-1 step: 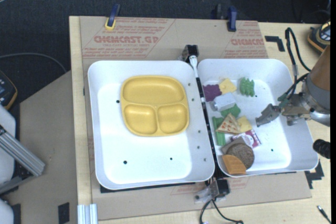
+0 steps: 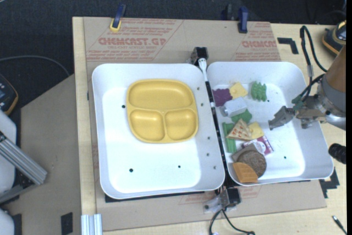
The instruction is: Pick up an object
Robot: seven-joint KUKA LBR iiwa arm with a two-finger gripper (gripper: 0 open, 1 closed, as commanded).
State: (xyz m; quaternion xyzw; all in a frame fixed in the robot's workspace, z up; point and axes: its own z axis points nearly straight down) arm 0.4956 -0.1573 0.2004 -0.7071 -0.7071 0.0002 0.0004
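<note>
Toy food pieces (image 2: 242, 132) lie clustered along the left side of the right bin (image 2: 291, 165). Tool (image 2: 276, 120), fingers spread and empty, hovers beside them; approach step, with descent onto one piece apparently due next.

**Camera setup: single fixed overhead**

One camera above the bench (image 2: 82, 118), looking down at a slant. Both white bins sit mid-frame: left bin (image 2: 110, 162), right bin (image 2: 297, 157). Moderately far; dark floor shows beyond the bench's far edge.
</note>
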